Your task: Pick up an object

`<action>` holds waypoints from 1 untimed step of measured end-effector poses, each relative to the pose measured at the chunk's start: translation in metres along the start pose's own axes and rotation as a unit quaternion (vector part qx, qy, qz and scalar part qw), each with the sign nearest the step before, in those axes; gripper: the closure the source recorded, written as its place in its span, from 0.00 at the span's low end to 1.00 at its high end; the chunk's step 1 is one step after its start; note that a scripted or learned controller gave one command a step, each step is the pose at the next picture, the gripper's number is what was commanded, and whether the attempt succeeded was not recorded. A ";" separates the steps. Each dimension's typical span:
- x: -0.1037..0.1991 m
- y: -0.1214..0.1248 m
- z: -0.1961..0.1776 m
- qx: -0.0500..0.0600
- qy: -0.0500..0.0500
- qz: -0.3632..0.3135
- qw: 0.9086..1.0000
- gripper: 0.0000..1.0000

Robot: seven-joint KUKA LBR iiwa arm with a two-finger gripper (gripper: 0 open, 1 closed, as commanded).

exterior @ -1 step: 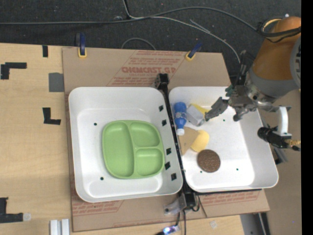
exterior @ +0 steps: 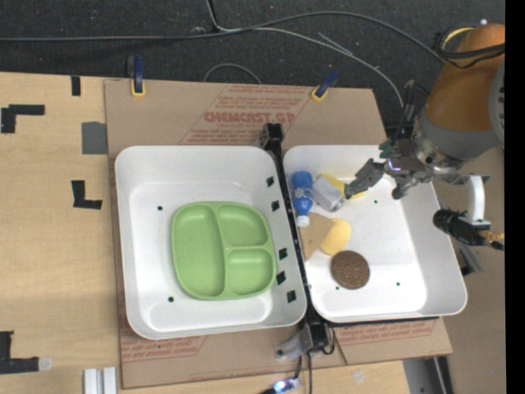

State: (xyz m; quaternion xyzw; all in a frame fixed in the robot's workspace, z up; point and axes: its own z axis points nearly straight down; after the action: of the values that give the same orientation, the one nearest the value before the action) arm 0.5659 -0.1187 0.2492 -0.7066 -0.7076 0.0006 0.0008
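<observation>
The right bin [exterior: 426, 286] holds several small objects. A blue bottle [exterior: 301, 190] lies by its left wall, with a grey block [exterior: 327, 193] and a yellow piece [exterior: 335, 179] beside it. A pale yellow lump [exterior: 335, 237] and a brown round disc [exterior: 350, 269] sit nearer the front. My gripper [exterior: 376, 190] hangs over the back middle of this bin, open, with nothing between its fingers. Its left fingertip [exterior: 353, 191] is just right of the grey block.
The left bin [exterior: 139, 220] holds a green divided plate [exterior: 221, 249]. A black divider [exterior: 283, 212] with clips runs between the bins. The arm's orange band [exterior: 463, 89] and wrist come in from the right, and cables cross the back.
</observation>
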 end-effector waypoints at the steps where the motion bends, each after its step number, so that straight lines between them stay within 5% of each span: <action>1: 0.010 -0.002 0.049 0.002 0.000 0.000 1.000 0.00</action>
State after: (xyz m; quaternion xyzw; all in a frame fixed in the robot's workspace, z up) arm 0.5634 -0.1088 0.1997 -0.7067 -0.7075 0.0019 0.0020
